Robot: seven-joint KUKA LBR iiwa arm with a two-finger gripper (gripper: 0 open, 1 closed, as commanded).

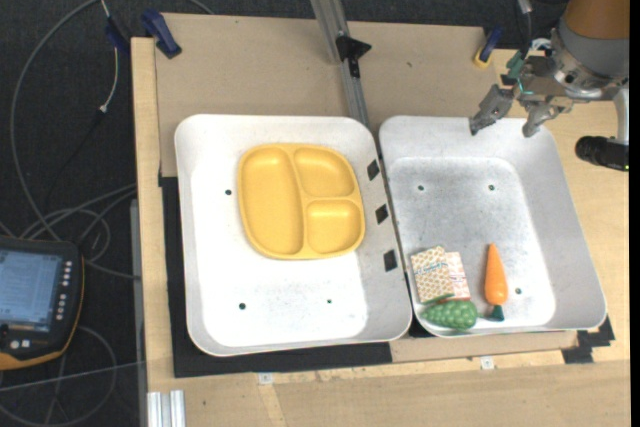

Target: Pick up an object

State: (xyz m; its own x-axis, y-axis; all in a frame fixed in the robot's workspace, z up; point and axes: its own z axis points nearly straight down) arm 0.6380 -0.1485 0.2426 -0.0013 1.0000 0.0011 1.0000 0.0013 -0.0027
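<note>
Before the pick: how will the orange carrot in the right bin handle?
The carrot looks like smooth moulded plastic, so probably stiff, light and a bit slippery. Its tapered, rounded body may roll if nudged sideways. The patterned packet lies close beside it, leaving little clearance there.

Yellow tray [298,200], orange carrot [495,276], green vegetable [449,316].

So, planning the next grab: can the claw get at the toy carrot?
Probably yes. The carrot lies uncovered in the right bin, apart from the box; the open claw hovers at the far rim.
</note>
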